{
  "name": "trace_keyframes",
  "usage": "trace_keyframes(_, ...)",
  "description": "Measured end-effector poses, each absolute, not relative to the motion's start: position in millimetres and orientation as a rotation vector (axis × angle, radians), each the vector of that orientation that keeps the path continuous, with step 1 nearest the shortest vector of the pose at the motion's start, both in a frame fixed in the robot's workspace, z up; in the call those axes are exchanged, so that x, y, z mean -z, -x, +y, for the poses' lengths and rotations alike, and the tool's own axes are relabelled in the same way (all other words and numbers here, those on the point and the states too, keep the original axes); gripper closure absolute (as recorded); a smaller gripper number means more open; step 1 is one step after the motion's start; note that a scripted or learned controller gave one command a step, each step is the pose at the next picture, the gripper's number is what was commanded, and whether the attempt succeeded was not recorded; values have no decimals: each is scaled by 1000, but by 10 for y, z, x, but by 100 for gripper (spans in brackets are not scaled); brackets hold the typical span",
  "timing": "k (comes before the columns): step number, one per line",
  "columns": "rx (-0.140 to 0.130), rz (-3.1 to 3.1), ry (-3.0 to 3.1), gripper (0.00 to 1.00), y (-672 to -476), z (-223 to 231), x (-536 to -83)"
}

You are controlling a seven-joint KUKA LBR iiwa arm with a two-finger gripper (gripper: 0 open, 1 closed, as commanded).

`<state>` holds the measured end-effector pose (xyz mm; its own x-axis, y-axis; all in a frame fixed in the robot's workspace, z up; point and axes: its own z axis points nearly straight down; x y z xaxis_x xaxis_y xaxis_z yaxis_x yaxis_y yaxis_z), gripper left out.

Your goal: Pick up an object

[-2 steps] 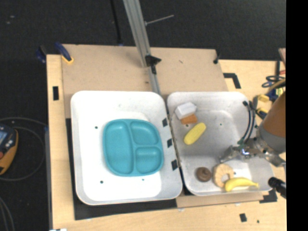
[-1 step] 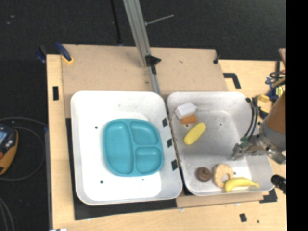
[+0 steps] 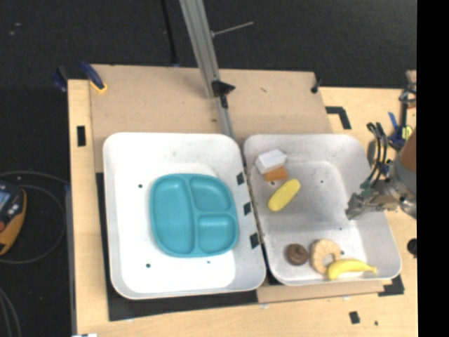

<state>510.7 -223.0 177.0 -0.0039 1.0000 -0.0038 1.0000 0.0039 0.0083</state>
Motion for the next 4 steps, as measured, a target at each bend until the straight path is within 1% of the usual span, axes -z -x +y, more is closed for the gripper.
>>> trace_keyframes(1, -5, 2219, -2211, 100, -5133, -2240, -2418)
trace_keyframes(2, -3, 2220, -2212, 100, -5147, -2256, -2924)
trace_keyframes(3, -3, 2228, -2212, 100, -5265, -1708, -2784)
trace_keyframes(4, -2, 2227, -2213, 100, -5284, -1264, -2675)
